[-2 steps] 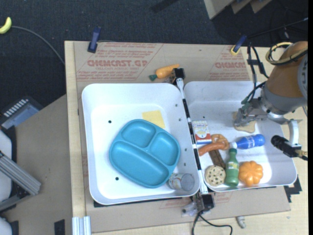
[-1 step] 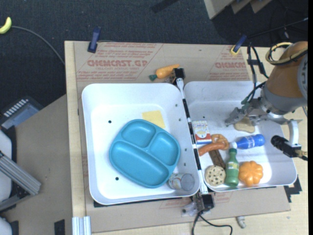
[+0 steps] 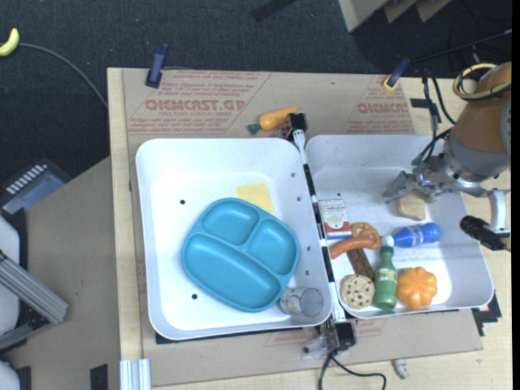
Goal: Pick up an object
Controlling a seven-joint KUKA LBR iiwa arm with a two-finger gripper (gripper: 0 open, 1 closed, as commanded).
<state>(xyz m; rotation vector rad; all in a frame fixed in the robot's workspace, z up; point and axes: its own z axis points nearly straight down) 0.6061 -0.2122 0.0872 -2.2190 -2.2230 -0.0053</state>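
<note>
Down at the near rim of the right bin sit a cookie, a green bottle and a small orange pumpkin. Farther back a pale tan lump lies under the gripper, its fingers spread and touching nothing I can make out. Both bins rest on a cardboard-covered bench over dark carpet; the left bin holds a blue divided plate.
</note>
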